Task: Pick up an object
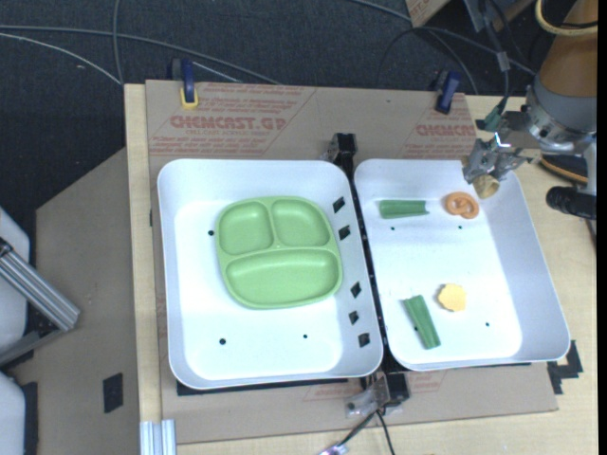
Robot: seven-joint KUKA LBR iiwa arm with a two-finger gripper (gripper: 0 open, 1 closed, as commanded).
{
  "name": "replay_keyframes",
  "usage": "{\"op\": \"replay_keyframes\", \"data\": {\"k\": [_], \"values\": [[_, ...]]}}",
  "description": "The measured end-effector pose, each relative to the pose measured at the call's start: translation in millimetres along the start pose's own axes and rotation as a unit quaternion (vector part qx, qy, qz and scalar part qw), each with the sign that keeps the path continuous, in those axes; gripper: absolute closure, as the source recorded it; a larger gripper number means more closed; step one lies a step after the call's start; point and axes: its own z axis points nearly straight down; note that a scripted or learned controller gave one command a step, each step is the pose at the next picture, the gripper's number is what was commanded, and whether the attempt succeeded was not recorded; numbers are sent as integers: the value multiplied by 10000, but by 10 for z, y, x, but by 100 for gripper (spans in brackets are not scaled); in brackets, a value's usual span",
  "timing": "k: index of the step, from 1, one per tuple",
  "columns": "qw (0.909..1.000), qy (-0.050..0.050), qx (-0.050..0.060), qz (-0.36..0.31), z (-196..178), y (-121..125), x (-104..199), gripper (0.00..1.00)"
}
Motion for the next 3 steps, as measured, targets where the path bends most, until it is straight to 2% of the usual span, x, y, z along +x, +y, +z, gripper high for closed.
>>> {"op": "replay_keyframes", "data": {"k": [2, 3], "values": [[10000, 18, 27, -23, 128, -341, 998, 100], [10000, 19, 34, -19, 194, -617, 1449, 100]]}}
